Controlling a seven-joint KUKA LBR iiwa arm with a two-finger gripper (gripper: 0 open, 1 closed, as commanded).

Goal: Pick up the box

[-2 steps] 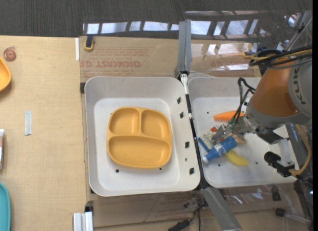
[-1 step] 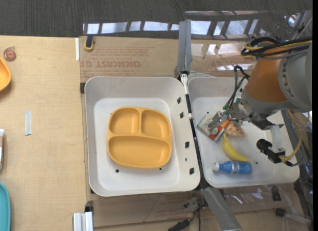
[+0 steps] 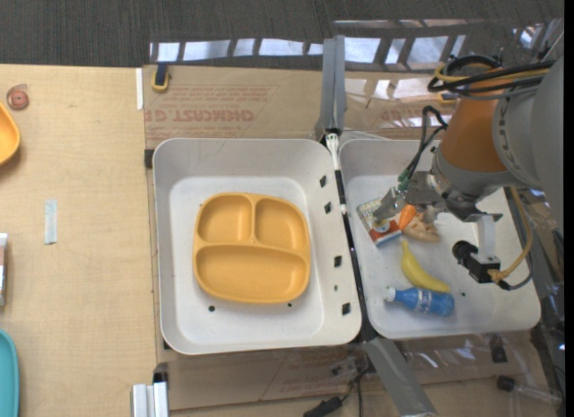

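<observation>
Right bin (image 3: 502, 317) holds the box (image 3: 380, 220), lying slantwise under the gripper (image 3: 404, 202); grip unclear.

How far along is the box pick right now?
Done: the gripper has reached the right bin and sits at the box. In hand: closing on it; a grasp isn't visible. Left: lift the box, which lies on the bin floor beside the banana.
</observation>
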